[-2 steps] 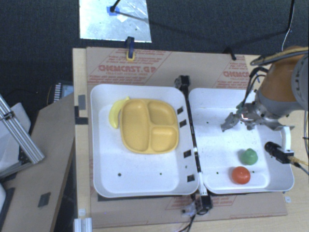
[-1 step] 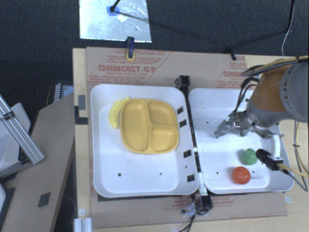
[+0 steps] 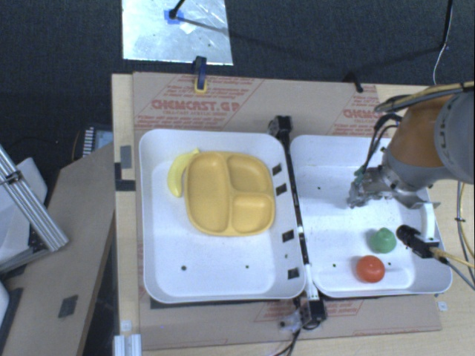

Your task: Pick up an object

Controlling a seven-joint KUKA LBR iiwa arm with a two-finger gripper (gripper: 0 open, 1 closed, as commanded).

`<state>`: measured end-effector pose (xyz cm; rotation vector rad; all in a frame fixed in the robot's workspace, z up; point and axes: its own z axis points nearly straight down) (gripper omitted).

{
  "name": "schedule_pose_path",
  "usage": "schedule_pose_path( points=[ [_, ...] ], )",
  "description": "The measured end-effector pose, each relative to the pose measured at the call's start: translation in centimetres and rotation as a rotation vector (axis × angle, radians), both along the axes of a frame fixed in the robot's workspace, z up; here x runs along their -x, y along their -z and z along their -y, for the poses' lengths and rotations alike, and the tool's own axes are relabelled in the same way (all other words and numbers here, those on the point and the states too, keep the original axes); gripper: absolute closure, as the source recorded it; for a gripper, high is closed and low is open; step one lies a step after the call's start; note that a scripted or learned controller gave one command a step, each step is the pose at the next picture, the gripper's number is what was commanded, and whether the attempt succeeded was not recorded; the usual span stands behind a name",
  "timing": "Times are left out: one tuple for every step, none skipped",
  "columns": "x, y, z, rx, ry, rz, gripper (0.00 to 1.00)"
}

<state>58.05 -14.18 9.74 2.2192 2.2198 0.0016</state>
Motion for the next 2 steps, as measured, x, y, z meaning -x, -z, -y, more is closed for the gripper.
schedule_pose_path(
  points=[
    [0.5, -5.8, 0.7, 0.001, 0.002, 0.003, 1.00],
    [1.2, -11.3, 0.2, 0.000, -0.004, 0.003, 1.00]
  ],
)
